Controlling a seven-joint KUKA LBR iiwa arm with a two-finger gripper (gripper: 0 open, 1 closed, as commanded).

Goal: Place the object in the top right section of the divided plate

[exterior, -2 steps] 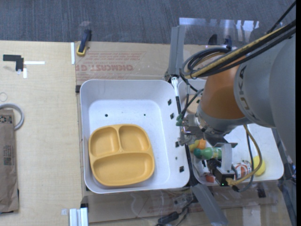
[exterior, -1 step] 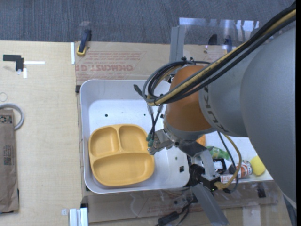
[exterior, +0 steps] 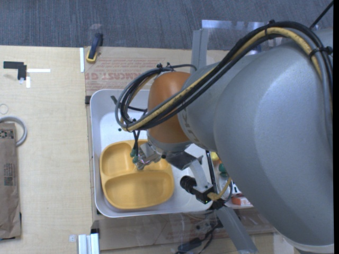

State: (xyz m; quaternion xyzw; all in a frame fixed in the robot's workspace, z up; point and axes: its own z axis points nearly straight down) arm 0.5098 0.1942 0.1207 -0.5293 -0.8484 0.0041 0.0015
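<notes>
A yellow divided plate [exterior: 135, 187] lies in the near left part of the white bin [exterior: 98, 142]. Its large section faces the front and a smaller section [exterior: 116, 157] shows at the upper left. My gripper [exterior: 140, 160] hangs over the plate's upper part, close to the ridge between the sections. The grey arm with its orange band [exterior: 167, 110] covers the plate's upper right section. The object is hidden from me, and the fingertips are too small and cluttered to read.
Black and yellow cables [exterior: 159, 110] loop over the bin's back. Small colourful items [exterior: 228, 192] peek out under the arm at the bin's right. A brown paper bag [exterior: 8, 179] lies on the wooden bench at far left.
</notes>
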